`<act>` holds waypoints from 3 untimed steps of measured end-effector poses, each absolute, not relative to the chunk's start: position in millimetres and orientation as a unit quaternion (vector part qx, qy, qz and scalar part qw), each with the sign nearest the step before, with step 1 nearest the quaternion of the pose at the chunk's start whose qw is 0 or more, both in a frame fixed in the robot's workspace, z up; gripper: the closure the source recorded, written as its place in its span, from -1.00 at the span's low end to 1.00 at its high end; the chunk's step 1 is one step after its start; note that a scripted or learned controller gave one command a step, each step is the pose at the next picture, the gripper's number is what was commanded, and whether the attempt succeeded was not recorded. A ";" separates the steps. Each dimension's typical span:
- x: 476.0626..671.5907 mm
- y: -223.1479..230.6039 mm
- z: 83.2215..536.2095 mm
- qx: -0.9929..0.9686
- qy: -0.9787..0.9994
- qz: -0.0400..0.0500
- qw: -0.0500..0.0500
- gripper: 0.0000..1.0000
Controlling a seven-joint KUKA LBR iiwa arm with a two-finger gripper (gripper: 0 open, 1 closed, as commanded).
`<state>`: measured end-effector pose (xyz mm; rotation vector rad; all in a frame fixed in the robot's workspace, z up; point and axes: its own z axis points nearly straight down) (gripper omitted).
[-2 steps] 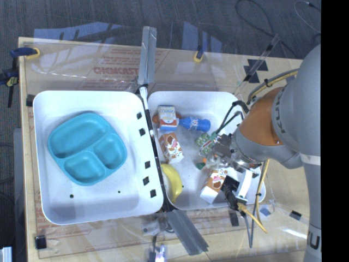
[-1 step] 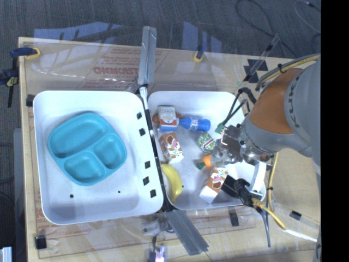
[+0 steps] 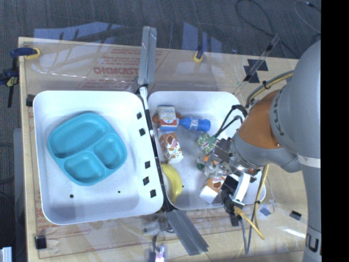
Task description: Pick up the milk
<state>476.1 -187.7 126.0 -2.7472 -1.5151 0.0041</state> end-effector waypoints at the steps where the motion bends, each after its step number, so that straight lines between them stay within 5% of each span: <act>1: 476.9 -150.5 205.2 -0.903 -0.430 0.001 0.002 1.00; 2: 475.9 -196.4 174.9 -0.835 -0.551 0.001 0.003 1.00; 3: 477.9 -169.8 223.7 -0.631 -0.775 0.000 -0.001 1.00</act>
